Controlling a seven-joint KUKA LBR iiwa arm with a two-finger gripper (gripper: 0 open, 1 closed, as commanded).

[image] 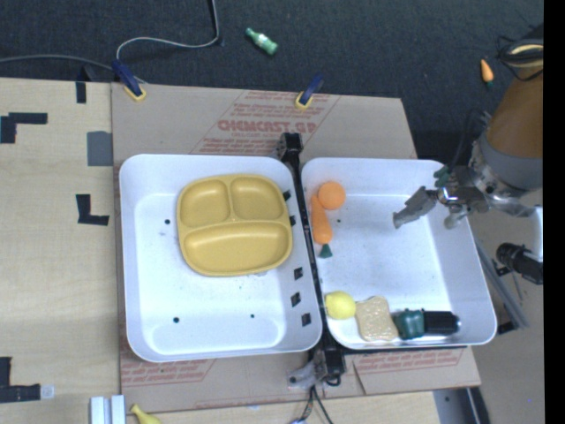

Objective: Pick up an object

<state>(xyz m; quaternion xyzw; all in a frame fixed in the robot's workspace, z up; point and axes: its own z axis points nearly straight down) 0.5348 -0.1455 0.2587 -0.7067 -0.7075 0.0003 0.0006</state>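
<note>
My jaws (433,206) hang over the upper right part of the right bin (459,263), near its far rim. The two fingers look spread apart, one reaching left, one shorter to the right, with nothing between them.

Candidates to pick, all in the right bin:
- orange ball (331,194), at the bin's upper left corner, lying left of my jaws at about the same height in the view. An orange carrot-like piece (321,229) sits just below it, long axis running up-down along the divider.
- yellow ball (340,305), beige block (377,319) and green-and-black tool (425,323), lined up along the near wall, well apart from my jaws, below and left.

Judgement: the orange ball is the nearest target, a mostly leftward move. It sits close to the bin wall, so finger room on that side is tight.

Surface: smooth white bin floor, bare between my jaws and the ball. The yellow divided plate (236,223) fills the left bin (150,263); worktop (53,237) around is cardboard
</note>
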